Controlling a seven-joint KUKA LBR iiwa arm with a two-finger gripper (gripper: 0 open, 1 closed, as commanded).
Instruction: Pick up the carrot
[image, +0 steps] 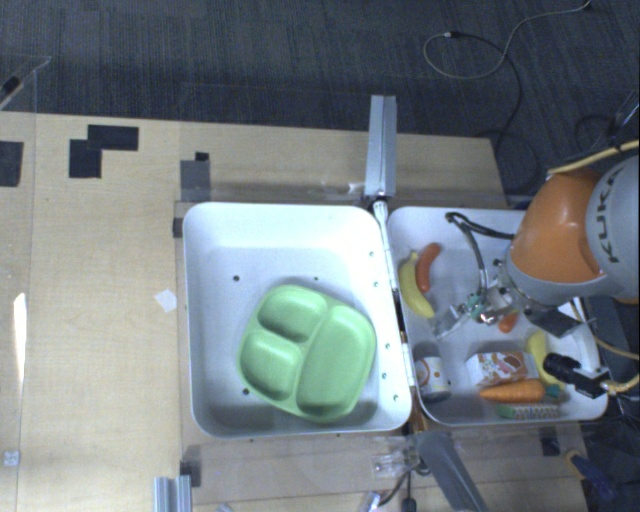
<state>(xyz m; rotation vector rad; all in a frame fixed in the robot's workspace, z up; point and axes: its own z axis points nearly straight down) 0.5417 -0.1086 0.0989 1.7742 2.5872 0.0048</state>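
Carrot (512, 392): near edge of right bin (455, 412), beside a packet (497, 366). My gripper (478, 306): mid-bin, far of it; grip state, I cannot tell. Risk: crowding neighbours could deflect my grasp.

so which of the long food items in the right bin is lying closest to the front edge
The carrot: orange, lying flat along the right bin's front wall. The banana and the sausage sit farther back, by the divider side.

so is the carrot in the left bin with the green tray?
No, the carrot lies near the front wall of the right bin, while the green tray sits in the left bin.
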